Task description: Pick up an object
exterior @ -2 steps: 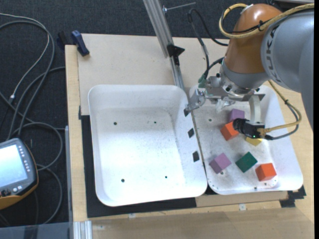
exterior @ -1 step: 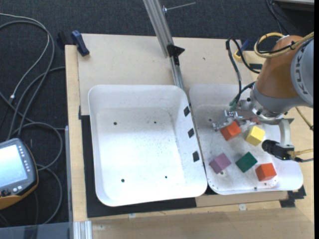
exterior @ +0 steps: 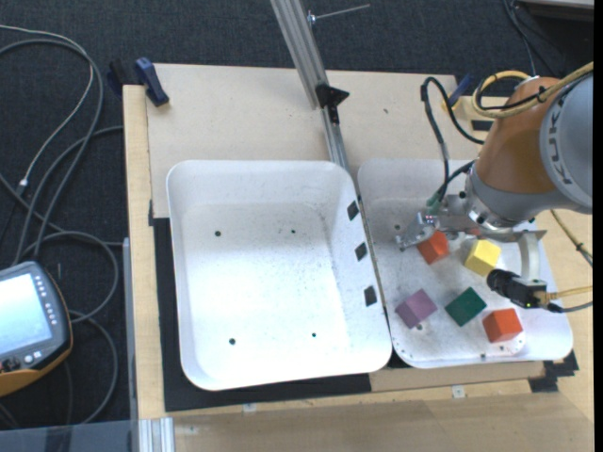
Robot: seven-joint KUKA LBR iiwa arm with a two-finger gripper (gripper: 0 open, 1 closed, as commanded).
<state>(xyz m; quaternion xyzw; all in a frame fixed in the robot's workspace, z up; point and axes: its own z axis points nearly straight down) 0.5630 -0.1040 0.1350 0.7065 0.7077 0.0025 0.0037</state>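
Note:
In the right bin (exterior: 537, 351) lie several small blocks: a red-orange block (exterior: 434, 249), a yellow block (exterior: 483, 257), a purple block (exterior: 415, 307), a green block (exterior: 465, 306) and an orange block (exterior: 502, 325). My gripper (exterior: 426, 231) hangs low over the bin's middle, right above and touching or nearly touching the upper edge of the red-orange block. The wrist and orange band (exterior: 513, 149) hide the bin's back right part. I cannot tell whether the red-orange block is gripped.
The left bin (exterior: 188, 196) stands beside the right one, their walls meeting in the middle. A slanted metal rail (exterior: 301, 45) runs from the top down to the bins' junction. Cables (exterior: 443, 121) hang near the arm. A blue clamp (exterior: 151, 78) sits at the bench's back left.

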